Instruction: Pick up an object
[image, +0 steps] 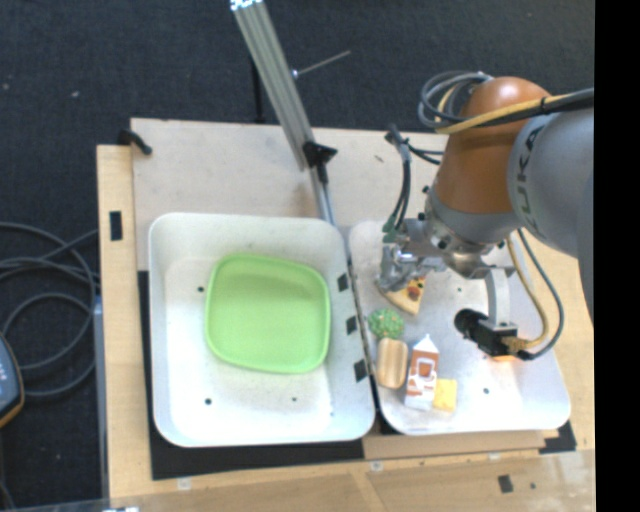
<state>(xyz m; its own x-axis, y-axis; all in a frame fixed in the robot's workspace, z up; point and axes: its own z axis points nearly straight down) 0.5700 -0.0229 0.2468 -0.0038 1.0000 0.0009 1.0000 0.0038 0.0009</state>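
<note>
My gripper (396, 268) hangs low over the upper left part of the right bin (535, 395). Just below and to its right lies a small yellow and orange wedge (409, 294), touching or nearly touching the gripper's tip. Further down the bin's left side lie a green leafy piece (386, 322), a tan bread-like piece (391, 362), a white and orange carton (423, 368) and a yellow block (445, 395). The arm's orange band and grey body hide the bin's upper right.
The left bin (180, 400) holds a light green square plate (268, 312). A slanted metal post (285, 95) comes down to the gap between the bins. A black fitting with cables (482, 330) hangs over the middle of the right bin.
</note>
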